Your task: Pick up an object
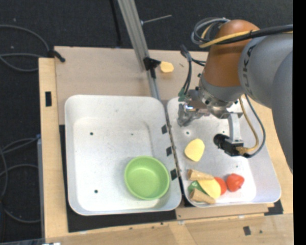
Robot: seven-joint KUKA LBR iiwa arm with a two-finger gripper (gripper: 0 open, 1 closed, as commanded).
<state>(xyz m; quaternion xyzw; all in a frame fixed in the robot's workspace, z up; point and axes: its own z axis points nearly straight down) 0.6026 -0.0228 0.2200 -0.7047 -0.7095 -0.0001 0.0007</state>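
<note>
The bench (pixel 99 73) is seen from above at a slant, and two shallow white bins are borne on it side by side; the left bin (pixel 99 119) and the right bin (pixel 260 180) meet along a dark seam near the middle of the view. The arm (pixel 268 60) is reached in from the right, its grey bulk followed by the orange band (pixel 227 52) above the wrist; the wrist is bent downward over the upper part of the right bin, and cables are looped around it. The gripper (pixel 186 117) is lowered at the upper left corner of that bin, close to the seam; whether it is spread or closed cannot be told, and nothing is seen held in it.

One green bowl (pixel 146 177) is set upright in the lower right of the left bin. In the right bin, one pale yellow rounded piece (pixel 195 150) is laid just below the gripper and apart from it; at the lower edge a cluster is gathered, in which one yellow lemon-like piece (pixel 210 188), one red tomato-like piece (pixel 235 181) and two tan cone-like pieces (pixel 200 175) can be counted, with a smaller green bit beside them. One small yellow object (pixel 167 67) is left on the bare bench beyond the bins, next to a slanted metal rail (pixel 135 27).
</note>
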